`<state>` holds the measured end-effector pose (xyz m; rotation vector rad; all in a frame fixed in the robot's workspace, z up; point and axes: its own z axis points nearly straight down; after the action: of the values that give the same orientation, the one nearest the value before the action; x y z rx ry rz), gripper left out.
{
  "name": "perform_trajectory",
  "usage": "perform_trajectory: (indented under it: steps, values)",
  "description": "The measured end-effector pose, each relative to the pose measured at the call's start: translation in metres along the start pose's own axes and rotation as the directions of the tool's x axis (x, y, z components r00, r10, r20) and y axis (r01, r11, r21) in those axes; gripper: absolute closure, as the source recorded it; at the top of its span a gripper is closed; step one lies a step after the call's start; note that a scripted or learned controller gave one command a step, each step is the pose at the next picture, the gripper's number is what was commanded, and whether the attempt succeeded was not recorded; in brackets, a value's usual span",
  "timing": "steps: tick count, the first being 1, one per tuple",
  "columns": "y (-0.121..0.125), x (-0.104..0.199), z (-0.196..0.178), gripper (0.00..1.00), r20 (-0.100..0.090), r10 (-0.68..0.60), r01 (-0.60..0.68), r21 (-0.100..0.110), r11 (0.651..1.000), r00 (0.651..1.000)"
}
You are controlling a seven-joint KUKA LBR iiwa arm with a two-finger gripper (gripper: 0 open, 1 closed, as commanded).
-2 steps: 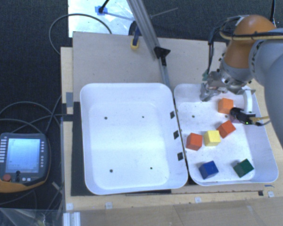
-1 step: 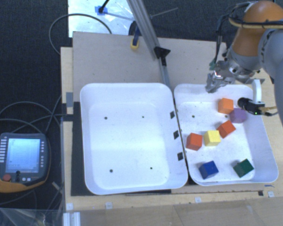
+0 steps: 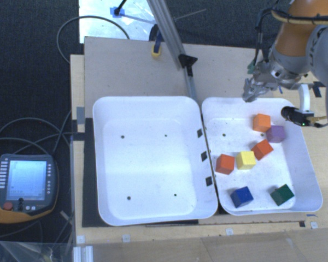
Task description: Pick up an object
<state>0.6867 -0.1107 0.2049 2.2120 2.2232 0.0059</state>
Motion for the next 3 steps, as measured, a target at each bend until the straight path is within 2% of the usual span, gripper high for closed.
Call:
perform_trajectory:
  steps: [2, 3]
  values:
    - [-0.058, 0.089, -0.006, 1.0, -0.003, -0.004, 0.004, 0.007, 1.0, 1.0]
    - [-0.079, 0.142, -0.001, 1.0, -0.004, -0.005, 0.005, 0.008, 1.0, 1.0]
